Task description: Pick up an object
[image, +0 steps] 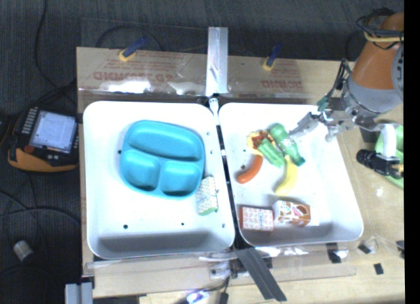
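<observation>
The right bin (341, 191) holds a green object (283, 142), a yellow banana (288, 176), an orange-red sausage (249, 170), a small red and yellow piece (256, 140) and two little cartons (256, 218) (291, 212). My gripper (317, 129) hangs over the bin's upper right corner, just right of the green object. It stands open with its two fingers spread, and nothing is between them. One fingertip (303, 125) points toward the green object without touching it.
The left bin (105, 230) carries a blue divided tray (161, 158) and a pale speckled object (207, 196) by the dividing wall. A green and white tool (388, 146) lies on the bench right of the bins. A handheld device (44, 135) sits off the bench at left.
</observation>
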{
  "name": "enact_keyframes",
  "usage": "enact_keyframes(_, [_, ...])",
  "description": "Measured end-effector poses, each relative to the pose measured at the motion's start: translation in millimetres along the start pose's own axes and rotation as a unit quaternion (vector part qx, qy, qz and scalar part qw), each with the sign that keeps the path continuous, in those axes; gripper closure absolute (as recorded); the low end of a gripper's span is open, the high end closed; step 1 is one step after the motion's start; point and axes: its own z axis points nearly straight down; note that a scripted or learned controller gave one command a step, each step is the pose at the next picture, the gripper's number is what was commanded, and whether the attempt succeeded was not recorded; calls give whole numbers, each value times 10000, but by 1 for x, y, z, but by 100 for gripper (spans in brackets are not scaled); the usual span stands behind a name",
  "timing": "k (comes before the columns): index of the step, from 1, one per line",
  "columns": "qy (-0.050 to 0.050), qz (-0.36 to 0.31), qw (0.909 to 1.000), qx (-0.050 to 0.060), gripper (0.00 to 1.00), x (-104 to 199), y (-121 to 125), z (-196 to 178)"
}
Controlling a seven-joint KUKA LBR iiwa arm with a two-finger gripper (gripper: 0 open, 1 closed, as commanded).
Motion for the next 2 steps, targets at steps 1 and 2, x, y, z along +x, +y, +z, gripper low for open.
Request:
enact_keyframes(1, [-6,284,9996,-1,0,19,-27,105])
enact_keyframes(2, [8,277,9996,6,100,20,-27,97])
